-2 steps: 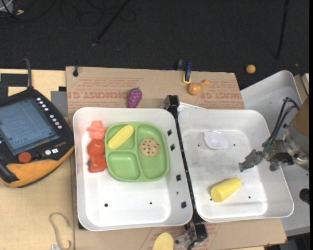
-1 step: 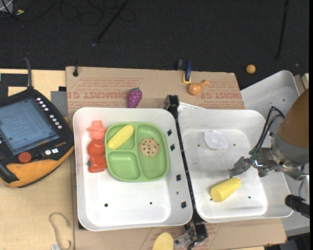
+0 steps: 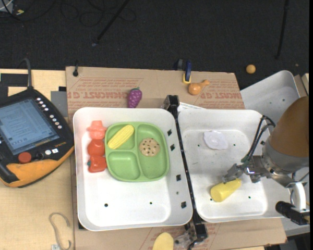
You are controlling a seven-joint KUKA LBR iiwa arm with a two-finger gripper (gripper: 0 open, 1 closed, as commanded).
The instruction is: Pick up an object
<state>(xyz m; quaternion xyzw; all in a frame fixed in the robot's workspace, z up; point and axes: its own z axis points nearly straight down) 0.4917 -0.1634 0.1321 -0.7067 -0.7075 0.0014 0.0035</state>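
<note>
Gripper over the right bin
The gripper (image 3: 235,174) hangs low in the right bin (image 3: 208,124), touching the yellow object (image 3: 224,190); finger spread cannot be told

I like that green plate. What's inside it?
The green plate has three sections. A yellow corn cob lies in the upper left one, a cookie in the upper right one. Whatever lies beneath them is covered.

A teach pendant (image 3: 22,137) lies left of the cardboard sheet (image 3: 156,87).
</note>
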